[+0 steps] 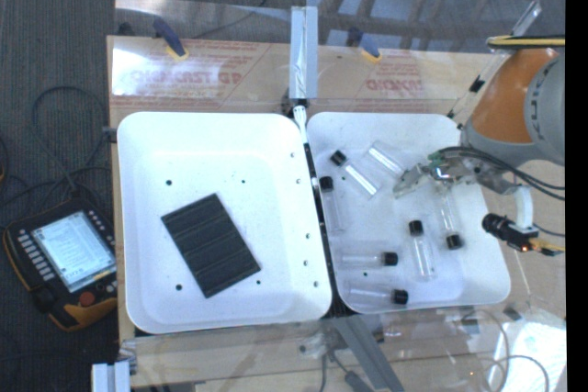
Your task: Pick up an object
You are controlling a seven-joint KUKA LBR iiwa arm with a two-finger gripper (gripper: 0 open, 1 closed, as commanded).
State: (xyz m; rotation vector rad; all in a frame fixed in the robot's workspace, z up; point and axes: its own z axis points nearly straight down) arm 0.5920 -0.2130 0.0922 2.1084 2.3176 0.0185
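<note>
So the gripper (424, 176) hangs low over the right bin (478, 289), right among the scattered clear vials (420, 245), probably lining up a grab. Can't tell if the jaws are apart or together. Left bin (147, 289) has a black ribbed pad (209, 244).

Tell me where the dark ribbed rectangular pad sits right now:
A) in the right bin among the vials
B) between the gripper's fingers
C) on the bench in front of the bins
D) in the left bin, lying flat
D: the dark ribbed pad lies flat on the floor of the left bin, while the clear vials with black caps are in the right bin.
</note>
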